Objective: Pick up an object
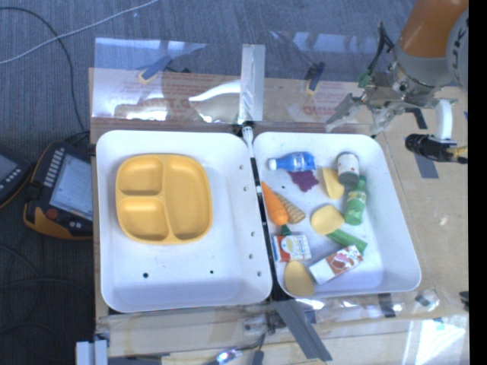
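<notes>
Gripper [378,106] above right bin's [396,238] far rim, apparently empty; finger spread unclear. Blue bottle [293,162], carrot [275,204], green bottle [354,206] inside.

The bench [445,226] is a pale wooden surface standing on grey carpet. 2 shallow white bins rest directly on it, side by side and touching along their inner rims: the left bin [106,226] and the right bin [399,234]. Behind the bins, clear plastic panels [183,90] stand upright along the bench's far edge. Strips of grey tape [428,164] lie on the bare wood to the right of the right bin.
</notes>
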`<state>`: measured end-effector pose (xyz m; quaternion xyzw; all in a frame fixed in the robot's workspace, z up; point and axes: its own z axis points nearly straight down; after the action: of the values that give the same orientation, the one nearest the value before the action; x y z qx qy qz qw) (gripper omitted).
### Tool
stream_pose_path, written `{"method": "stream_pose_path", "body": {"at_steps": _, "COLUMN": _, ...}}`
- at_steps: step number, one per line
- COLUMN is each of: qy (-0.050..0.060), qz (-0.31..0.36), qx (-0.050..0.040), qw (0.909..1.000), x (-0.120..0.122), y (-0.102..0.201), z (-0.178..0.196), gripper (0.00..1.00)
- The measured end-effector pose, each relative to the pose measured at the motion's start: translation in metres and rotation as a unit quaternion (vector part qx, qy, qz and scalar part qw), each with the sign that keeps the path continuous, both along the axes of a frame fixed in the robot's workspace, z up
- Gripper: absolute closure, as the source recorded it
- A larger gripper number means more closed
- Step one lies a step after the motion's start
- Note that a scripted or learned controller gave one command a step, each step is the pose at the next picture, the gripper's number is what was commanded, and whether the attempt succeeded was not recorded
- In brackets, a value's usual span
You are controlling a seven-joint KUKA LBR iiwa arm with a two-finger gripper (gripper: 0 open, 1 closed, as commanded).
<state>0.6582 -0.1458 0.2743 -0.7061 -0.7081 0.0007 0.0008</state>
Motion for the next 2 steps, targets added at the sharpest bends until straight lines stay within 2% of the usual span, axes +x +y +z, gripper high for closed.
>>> {"method": "stream_pose_path", "body": {"at_steps": 1, "qy": 0.0, "qz": -0.043, "qx": -0.0003, "qw": 0.9991, "x": -0.008, "y": -0.041, "z": -0.017, "gripper": 0.0}}
{"method": "stream_pose_path", "body": {"at_steps": 2, "qy": -0.001, "qz": -0.008, "qx": -0.0001, "qw": 1.0, "x": -0.017, "y": -0.006, "z": -0.163, "gripper": 0.0}}
